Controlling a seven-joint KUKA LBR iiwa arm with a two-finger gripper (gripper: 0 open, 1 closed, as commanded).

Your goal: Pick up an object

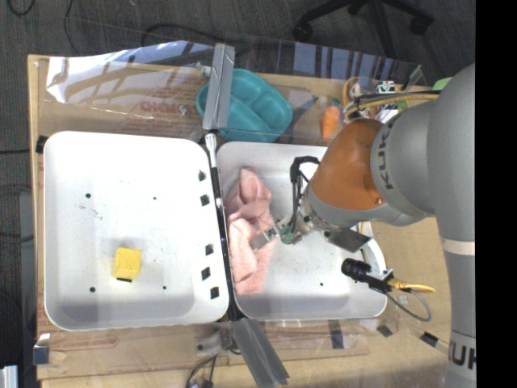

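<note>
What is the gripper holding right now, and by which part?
Cannot be told. The gripper is down at the pink cloth's right edge in the right bin, but no cloth shows between its fingers.

A robotics lab – a KUKA arm [420, 160], taped white bins [121, 217] on a table [36, 120], office chair base [363, 6], carpet.

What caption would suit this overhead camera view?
KUKA arm lowers its gripper beside a pink cloth in the right bin; a yellow block sits in the left bin.

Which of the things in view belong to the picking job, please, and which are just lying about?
Job:
hand, down in the right bin
pink cloth, beside the hand
yellow block, in the left bin

Lying about:
teal tray behind the bins
</note>
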